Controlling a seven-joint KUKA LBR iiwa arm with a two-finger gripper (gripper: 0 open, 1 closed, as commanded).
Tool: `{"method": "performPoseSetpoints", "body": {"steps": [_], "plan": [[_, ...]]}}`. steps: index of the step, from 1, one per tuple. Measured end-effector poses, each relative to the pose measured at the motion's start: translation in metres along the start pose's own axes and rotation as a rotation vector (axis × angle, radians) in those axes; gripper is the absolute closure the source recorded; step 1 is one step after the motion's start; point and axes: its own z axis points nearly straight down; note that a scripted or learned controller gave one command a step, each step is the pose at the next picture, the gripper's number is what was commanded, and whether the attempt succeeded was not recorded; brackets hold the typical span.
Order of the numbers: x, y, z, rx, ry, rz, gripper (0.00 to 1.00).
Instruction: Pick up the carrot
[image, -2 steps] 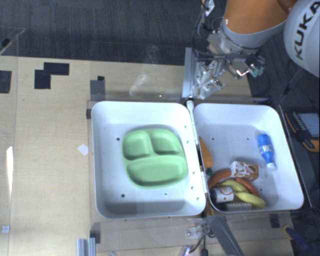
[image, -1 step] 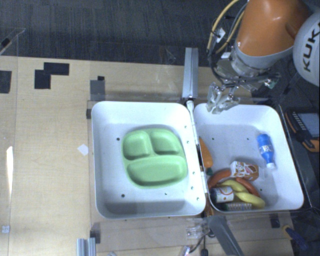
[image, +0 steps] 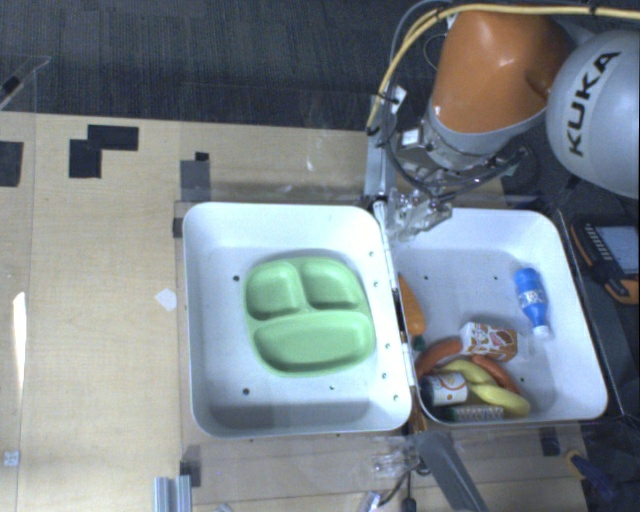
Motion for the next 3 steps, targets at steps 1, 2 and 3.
{"method": "performPoseSetpoints", "body": {"steps": [1,2,3], "plan": [[0.053,-0.014,0.009,0.001,0.001,-0.252,1.0],[0.104,-0.029,0.002,0.003,0.0,-0.529,1.0],[0.123,-0.033,0.017,0.0,0.0,-0.826,1.0]]}}
